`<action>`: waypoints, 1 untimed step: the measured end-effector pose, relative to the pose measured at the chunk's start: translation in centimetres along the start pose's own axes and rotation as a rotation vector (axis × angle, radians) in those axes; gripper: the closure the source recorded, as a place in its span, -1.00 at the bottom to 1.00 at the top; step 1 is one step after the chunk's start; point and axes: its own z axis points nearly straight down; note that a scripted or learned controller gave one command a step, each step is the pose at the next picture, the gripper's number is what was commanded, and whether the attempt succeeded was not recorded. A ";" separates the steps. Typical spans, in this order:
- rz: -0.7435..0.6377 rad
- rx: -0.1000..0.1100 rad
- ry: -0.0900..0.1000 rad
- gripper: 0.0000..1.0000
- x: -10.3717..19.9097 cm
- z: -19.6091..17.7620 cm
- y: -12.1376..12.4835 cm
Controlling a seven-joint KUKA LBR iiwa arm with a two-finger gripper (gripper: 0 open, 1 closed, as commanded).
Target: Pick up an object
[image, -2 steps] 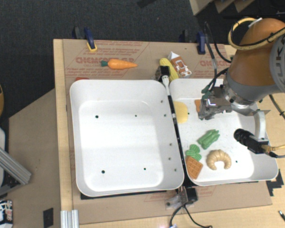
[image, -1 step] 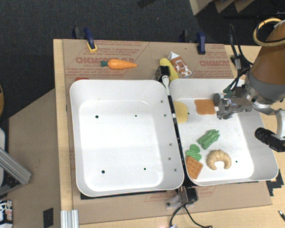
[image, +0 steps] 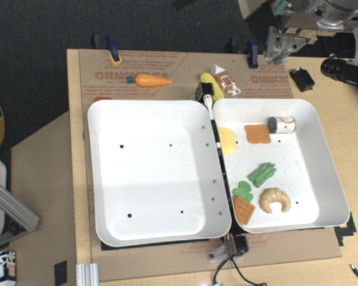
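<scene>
Camera view looks down on two white bins side by side on a cardboard sheet. At the upper right of the frame the gripper [image: 277, 51] hangs above the bench, beyond the top edge of the right bin [image: 322, 159], well apart from everything inside it. How far its fingers are parted I cannot tell, and nothing is seen between them. The right bin holds a croissant [image: 275, 199] near its lower edge, a green vegetable piece [image: 262, 173] just above it, a waffle cone with a green top [image: 243, 203] at the lower left, an orange slab [image: 258, 134] and a small white and dark cylinder [image: 281, 124] near the top, and a yellow piece [image: 227, 140] against the left wall. The left bin [image: 107, 177] sits at centre left. Above it, on the cardboard, lies a carrot [image: 150, 80].
</scene>
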 end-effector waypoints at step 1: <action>0.002 0.039 0.003 1.00 7.2 13.5 -3.3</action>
